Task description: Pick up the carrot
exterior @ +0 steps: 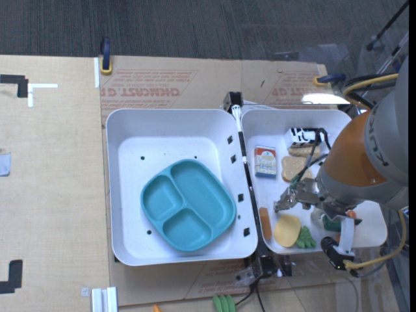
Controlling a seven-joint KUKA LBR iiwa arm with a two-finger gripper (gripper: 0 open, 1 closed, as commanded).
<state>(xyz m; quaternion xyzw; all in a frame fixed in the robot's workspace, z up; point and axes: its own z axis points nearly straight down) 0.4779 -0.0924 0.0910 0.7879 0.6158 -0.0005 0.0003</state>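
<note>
So the arm (364,155) is hanging over the right bin (279,119) with the gripper (290,199) down low among the toy food, and I'd call this the approach step, nothing grabbed yet. The metal fingers look parted a bit and there's nothing between them as far as I can see. The carrot (264,222) is that skinny orange stick lying along the left wall of the right bin, near the front corner, just beside a pale yellow rounded piece (286,230). The gripper sits a little up and to the right of it, apart from it, so my guess is the next move means sliding over toward the wall and coming down with the fingers across the narrow width of the carrot. Tricky spot, since the wall's on one side and the yellow piece crowds the other. Everything looks like smooth hard plastic: the carrot is slim and straight, there's a bumpy green thing (305,238) in the corner, a tan slice like bread (293,168), and a little boxy carton (265,162) with a red and blue label. The left bin (123,174) holds a glossy teal divided plate (188,205) with three compartments.
</note>
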